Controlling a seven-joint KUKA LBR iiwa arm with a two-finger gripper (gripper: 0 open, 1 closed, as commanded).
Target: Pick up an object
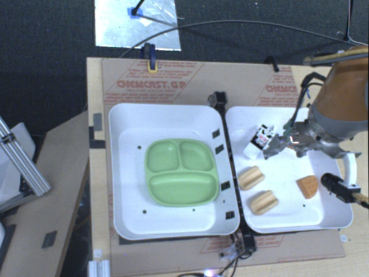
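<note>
Camera view: the gripper (275,145) hovers in the right bin (288,221), fingers too blurred to tell whether wide or narrow, just right of a small black-and-white box (259,139). Lower in frame lie two bread rolls (250,178) and an orange piece (308,186). A green divided plate (181,172) sits in the left bin (124,154).
</note>
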